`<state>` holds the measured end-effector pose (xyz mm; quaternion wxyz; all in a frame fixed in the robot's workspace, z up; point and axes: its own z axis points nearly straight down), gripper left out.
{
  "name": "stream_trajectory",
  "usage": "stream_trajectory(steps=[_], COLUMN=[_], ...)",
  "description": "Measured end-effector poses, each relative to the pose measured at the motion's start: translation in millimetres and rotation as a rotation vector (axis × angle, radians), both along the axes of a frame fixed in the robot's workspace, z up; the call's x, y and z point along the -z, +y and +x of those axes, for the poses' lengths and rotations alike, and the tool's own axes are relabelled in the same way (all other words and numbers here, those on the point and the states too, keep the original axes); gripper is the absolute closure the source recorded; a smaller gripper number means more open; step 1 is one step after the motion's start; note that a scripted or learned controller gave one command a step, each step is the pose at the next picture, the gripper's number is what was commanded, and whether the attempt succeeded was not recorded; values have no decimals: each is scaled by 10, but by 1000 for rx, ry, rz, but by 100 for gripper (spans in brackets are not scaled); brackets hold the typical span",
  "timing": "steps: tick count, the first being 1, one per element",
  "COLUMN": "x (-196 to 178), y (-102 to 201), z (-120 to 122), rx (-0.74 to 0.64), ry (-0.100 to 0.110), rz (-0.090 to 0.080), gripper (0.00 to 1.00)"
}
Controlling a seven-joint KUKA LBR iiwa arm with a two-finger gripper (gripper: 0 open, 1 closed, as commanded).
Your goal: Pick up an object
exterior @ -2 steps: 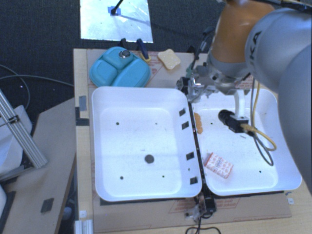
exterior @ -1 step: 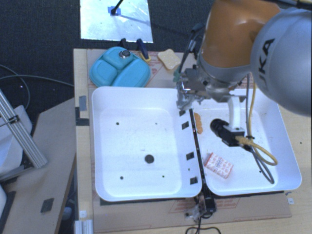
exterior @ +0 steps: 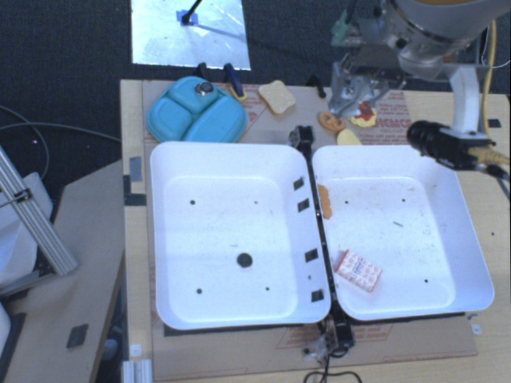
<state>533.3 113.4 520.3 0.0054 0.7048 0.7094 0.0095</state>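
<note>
We're looking down at a tan desk [exterior: 136, 294] sitting on dark carpet [exterior: 56, 46]. A shiny silver sheet [exterior: 188, 22] is lying on the floor behind it, catching the light. A metal rail [exterior: 32, 214] is leaning in at the left, with black cables [exterior: 48, 130] trailing nearby.

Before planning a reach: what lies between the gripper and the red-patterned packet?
In the camera view, gripper to packet: yellow piece, bin rim, bare bin floor.

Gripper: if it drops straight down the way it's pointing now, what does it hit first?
Probably the small toy food pieces on the board behind the right bin, not anything in the bin. The gripper points down over that spot. Depth is unclear from this slanted view, so it might meet bare board beside them.
</note>
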Motion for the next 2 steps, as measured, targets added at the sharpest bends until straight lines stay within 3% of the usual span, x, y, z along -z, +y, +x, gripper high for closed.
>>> stream_trajectory(steps=[1,2], x=[1374,445], y=[248,-76], z=[-116,-472], rx=[0,2], ry=[31,8], rz=[-8,-2], gripper=[100,100])
